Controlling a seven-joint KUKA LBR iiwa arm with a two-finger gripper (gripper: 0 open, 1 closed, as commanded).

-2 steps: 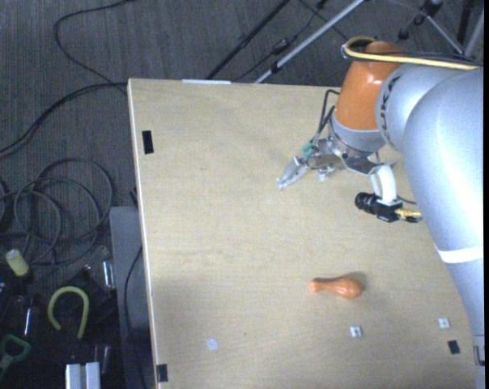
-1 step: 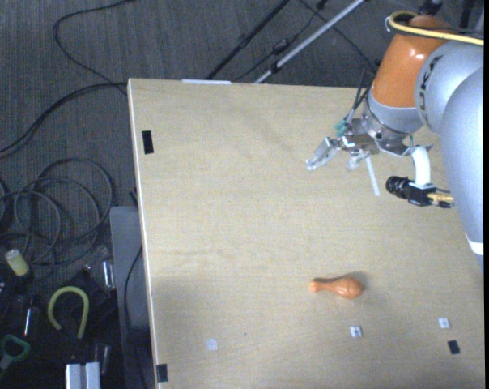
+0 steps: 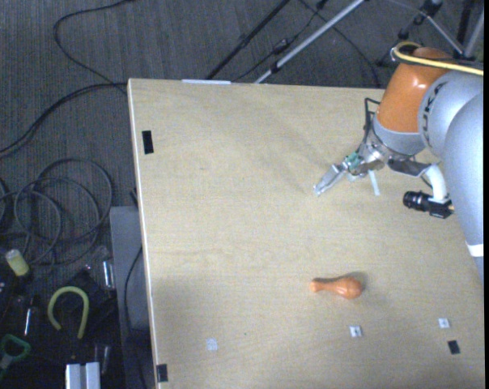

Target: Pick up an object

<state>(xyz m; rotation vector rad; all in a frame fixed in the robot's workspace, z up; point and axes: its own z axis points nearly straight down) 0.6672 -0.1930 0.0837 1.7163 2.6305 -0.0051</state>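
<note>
Task barely begun: gripper (image 3: 348, 178) hung near bench (image 3: 228, 217) right edge, fingers spread, nothing btwn them. Orange object (image 3: 338, 287) lay untouched twd front edge, well apart. Grasp + lift left.

arm (image 3: 459, 128) cut off at right edge (upper links unseen)

Black cables (image 3: 50, 193) on grey carpet (image 3: 58, 55)

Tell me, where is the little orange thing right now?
The orange object lies on the wooden bench top, low in the camera view and right of the middle. It sits apart from the gripper, which is higher up.
</note>
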